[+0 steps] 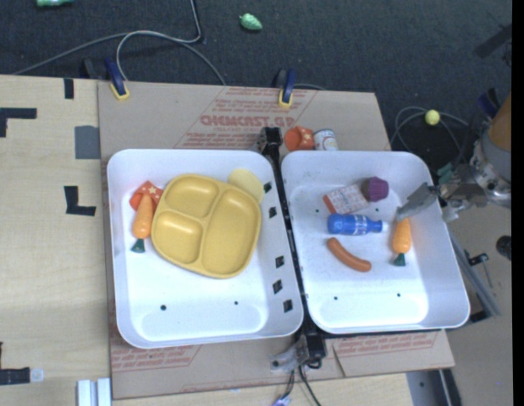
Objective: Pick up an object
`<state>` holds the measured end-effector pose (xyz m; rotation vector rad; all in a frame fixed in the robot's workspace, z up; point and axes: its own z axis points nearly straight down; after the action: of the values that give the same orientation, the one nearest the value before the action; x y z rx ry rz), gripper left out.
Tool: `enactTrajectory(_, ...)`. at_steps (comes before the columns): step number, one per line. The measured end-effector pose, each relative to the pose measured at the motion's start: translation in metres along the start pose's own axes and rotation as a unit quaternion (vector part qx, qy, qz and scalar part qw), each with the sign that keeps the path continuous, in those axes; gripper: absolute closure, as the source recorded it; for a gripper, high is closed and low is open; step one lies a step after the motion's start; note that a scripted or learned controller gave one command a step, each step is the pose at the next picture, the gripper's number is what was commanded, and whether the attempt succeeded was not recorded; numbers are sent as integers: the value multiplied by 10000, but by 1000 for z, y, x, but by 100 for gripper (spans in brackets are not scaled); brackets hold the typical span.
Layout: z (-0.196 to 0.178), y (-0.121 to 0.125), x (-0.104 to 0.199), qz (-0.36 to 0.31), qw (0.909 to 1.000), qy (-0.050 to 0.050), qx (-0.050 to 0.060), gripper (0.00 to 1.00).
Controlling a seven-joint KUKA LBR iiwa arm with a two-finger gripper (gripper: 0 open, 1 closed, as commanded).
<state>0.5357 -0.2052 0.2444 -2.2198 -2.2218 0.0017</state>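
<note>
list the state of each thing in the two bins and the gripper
yellow divided plate: right side up, tilted in the left bin
left carrot: lying beside the plate
blue bottle: on its side
sausage: lying flat
right carrot: lying, leaf end down
gripper: over the right bin's edge, holding nothing

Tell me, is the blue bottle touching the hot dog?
Apart. The camera view shows a strip of white bin floor between the blue bottle and the hot dog lying below it in the right bin.
</note>
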Motion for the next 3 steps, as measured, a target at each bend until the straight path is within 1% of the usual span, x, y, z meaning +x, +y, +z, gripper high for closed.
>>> enactTrajectory(1, 30, 68, -17, -8, 10000, 0, 4, 0)
enactTrajectory(2, 146, 132, -16, -9, 10000, -13, -62, 0)
enactTrajectory(3, 158, 134, 74, -11, 10000, -3, -24, 0)
